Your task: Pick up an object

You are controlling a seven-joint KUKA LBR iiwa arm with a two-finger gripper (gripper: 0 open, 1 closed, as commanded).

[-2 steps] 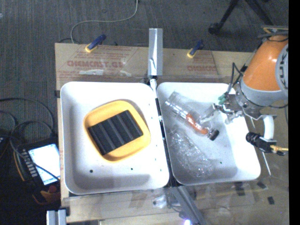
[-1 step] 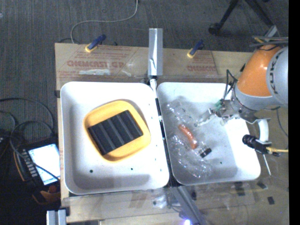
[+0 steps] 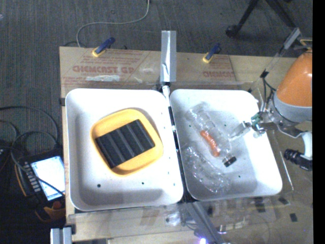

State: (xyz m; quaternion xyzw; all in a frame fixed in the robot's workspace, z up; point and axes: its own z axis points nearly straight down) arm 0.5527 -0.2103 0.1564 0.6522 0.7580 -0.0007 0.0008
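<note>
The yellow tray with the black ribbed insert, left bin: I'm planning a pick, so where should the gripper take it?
Probably the yellow rim of the yellow tray, from straight above. It lies flat and turned at an angle in the left bin, too broad to span, so one finger inside the raised edge, one outside.

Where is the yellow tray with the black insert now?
The yellow tray lies in the left bin, about mid-bin, tilted, near the divider.
</note>
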